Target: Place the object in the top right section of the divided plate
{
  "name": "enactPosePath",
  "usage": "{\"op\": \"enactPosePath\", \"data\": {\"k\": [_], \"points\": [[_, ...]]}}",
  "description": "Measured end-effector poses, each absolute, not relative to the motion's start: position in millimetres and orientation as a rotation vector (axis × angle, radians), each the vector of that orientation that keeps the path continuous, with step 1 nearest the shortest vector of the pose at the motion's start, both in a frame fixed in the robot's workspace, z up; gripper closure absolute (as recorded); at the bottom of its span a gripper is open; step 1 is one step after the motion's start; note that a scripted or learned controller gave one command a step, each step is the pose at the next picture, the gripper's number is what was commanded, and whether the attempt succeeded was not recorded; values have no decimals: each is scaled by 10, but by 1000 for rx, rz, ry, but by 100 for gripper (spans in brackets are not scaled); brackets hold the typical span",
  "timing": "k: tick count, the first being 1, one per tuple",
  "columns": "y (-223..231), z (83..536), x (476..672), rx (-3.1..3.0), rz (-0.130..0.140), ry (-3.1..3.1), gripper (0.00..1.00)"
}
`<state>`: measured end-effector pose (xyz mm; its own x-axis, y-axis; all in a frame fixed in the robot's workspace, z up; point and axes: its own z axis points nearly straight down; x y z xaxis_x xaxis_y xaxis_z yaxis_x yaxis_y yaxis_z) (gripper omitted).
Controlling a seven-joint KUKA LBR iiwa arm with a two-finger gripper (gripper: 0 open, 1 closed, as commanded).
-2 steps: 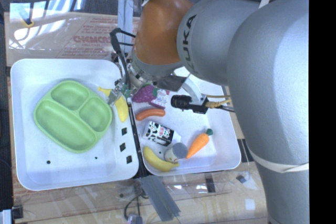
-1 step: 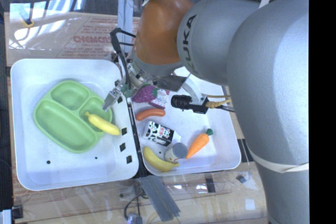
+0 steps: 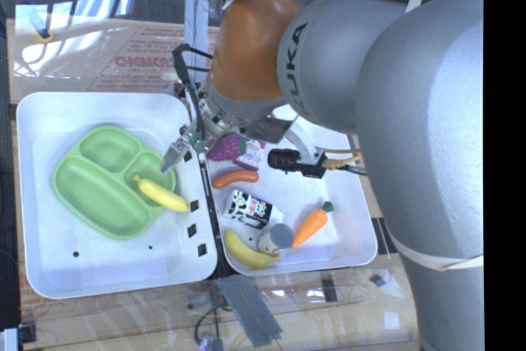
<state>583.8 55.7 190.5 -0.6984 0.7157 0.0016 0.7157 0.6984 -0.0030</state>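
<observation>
Grey arm (image 3: 394, 94), orange-banded, reaching in from the right of the green divided plate (image 3: 90, 193). Claw (image 3: 175, 154): at the plate's right rim; open or closed cannot be told. Yellow banana-shaped item (image 3: 162, 195): lying across the plate's right rim, one end in the small right section. Further right of the plate, in the second bin (image 3: 353, 242): purple grapes (image 3: 228, 149), sausage (image 3: 235, 177), cow-patterned box (image 3: 248, 209), banana (image 3: 246, 252), carrot (image 3: 310, 227).

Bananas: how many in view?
2. One banana lies across the right rim of the green divided plate in the left bin; the other banana lies at the near edge of the right bin. The arm may hide more.
</observation>
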Motion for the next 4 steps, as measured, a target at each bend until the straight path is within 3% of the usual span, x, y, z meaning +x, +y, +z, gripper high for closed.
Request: {"op": "enactPosePath", "data": {"k": [4], "points": [[557,1906,5838,-1219,3,-2893,0]]}}
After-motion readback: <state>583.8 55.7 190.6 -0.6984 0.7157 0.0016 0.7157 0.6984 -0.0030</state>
